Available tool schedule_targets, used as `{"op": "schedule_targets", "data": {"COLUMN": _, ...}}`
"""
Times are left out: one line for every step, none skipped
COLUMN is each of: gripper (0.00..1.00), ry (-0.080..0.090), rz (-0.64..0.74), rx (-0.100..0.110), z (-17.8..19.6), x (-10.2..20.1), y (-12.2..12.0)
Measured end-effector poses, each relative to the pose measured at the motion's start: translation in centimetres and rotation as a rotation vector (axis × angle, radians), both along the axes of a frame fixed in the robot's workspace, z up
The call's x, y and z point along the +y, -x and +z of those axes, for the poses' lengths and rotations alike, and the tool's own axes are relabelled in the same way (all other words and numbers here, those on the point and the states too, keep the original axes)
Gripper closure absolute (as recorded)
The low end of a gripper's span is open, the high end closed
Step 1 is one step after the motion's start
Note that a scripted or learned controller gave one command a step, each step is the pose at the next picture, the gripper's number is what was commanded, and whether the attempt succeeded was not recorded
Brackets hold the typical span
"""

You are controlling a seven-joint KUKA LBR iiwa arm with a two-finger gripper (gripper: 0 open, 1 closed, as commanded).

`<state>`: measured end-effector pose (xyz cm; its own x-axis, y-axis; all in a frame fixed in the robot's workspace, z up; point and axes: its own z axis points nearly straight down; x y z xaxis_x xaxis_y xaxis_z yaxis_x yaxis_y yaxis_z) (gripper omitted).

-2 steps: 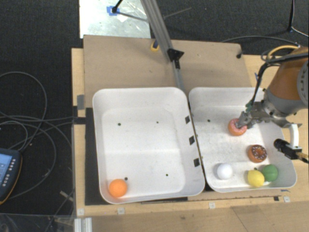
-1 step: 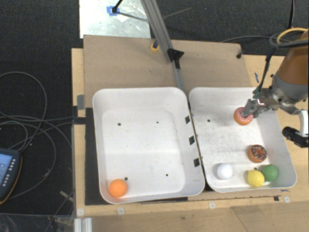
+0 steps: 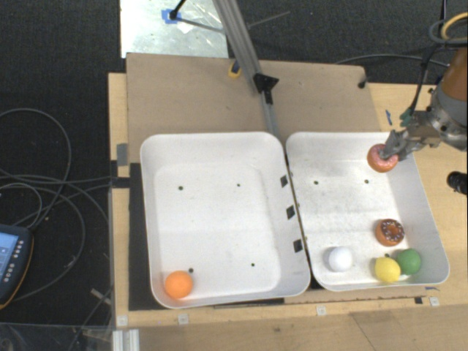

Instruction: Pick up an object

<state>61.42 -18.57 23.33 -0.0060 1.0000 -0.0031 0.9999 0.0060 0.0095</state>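
Camera view, looking down on both bins at a slant: my gripper (image 3: 395,145) hangs over the far right corner of the right bin (image 3: 344,189), my arm coming in from the right edge with its orange band above the wrist. Directly under my fingertips sits a pink frosted donut (image 3: 381,159); my fingers come down onto its upper right side and touch it, but I cannot tell how they stand or whether the donut is between them.

Nearer the camera than my gripper, along the same right wall, lies a chocolate donut with sprinkles (image 3: 390,232). Beyond it, in the near right corner, a green ball (image 3: 409,261) and a yellow ball (image 3: 387,269) sit touching each other, with a white ball (image 3: 338,259) just to their left.

Well away to my left is the left bin (image 3: 212,218), with an orange ball (image 3: 178,284) in its near left corner, the thing farthest from my gripper.
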Motion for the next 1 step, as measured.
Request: {"op": "schedule_targets", "data": {"gripper": 1.00, "ry": 0.000, "rz": 0.000, "rx": 0.001, "z": 5.49, "x": -0.05, "y": -0.17}}
